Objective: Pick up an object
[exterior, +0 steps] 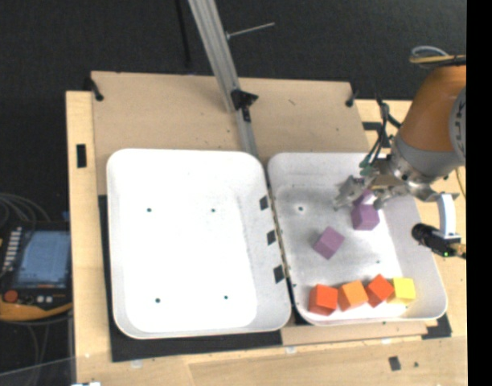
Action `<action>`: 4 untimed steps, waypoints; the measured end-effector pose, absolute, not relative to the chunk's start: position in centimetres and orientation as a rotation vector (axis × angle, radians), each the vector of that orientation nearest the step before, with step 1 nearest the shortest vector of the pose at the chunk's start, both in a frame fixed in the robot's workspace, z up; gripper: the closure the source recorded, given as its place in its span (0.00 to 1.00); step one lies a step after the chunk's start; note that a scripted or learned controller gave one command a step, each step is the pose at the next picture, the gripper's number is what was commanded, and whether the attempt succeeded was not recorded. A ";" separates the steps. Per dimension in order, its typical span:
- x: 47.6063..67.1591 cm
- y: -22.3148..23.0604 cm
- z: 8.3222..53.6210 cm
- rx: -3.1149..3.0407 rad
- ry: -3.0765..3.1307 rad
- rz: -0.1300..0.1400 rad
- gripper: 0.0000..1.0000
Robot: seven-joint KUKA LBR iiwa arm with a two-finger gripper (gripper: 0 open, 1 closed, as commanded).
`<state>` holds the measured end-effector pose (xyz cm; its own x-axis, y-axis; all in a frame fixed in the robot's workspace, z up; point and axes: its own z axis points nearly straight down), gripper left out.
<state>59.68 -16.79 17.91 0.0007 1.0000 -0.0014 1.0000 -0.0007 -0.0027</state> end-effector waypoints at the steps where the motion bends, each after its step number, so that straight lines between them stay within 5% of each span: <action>1: 59.6 -17.0 13.8 -2.224 -2.220 0.003 0.00; 2: 60.3 -17.3 12.9 -2.243 -2.234 -0.017 0.00; 3: 60.4 -17.5 13.9 -2.253 -2.234 -0.020 1.00; 4: 60.1 -16.8 18.9 -2.223 -2.229 -0.005 1.00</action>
